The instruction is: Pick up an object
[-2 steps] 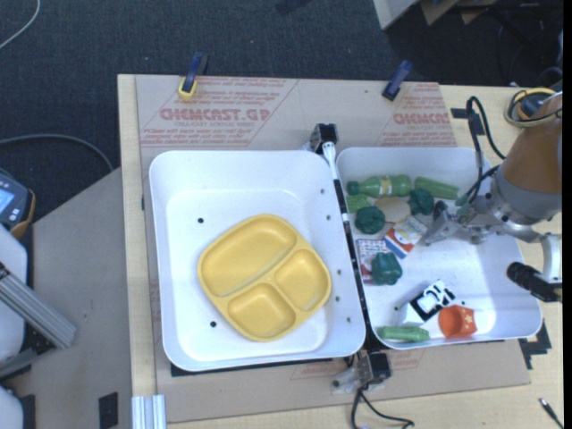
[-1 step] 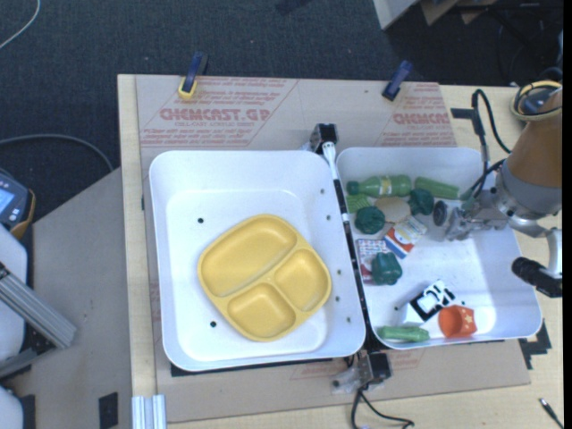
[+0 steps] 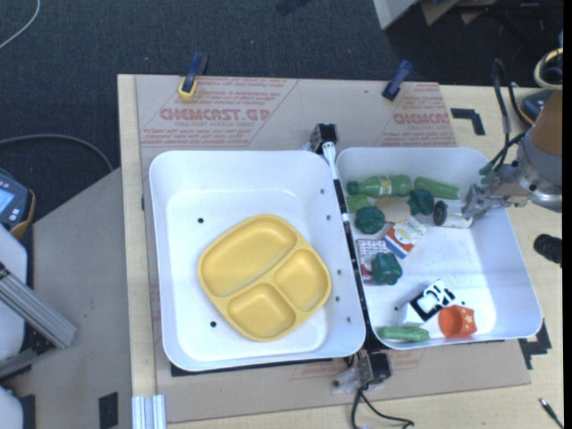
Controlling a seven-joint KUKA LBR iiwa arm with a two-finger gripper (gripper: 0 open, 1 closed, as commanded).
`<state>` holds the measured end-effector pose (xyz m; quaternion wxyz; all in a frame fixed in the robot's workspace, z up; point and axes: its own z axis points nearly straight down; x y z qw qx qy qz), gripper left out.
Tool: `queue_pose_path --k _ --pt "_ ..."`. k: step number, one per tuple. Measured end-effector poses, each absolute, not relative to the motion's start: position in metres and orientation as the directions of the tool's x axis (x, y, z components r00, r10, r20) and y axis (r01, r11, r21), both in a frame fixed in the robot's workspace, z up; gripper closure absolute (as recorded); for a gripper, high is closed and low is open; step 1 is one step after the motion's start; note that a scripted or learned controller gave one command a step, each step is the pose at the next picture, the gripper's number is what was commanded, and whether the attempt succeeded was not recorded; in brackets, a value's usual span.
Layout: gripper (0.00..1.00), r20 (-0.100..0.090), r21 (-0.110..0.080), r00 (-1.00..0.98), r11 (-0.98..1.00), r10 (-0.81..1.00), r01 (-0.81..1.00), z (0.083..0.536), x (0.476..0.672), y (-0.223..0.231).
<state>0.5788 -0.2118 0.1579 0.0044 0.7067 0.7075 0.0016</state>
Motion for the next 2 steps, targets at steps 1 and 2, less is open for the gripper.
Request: queue_pose_path --k 1,2 --pt "1.00 -0.003 0.007 -0.001 0.001 1.000 1.000 0.210 0.570 -0.209" --pt "1.00 -0.002 0.005 -0.001 0.001 1.000 1.000 0.226 0.572 -0.209"
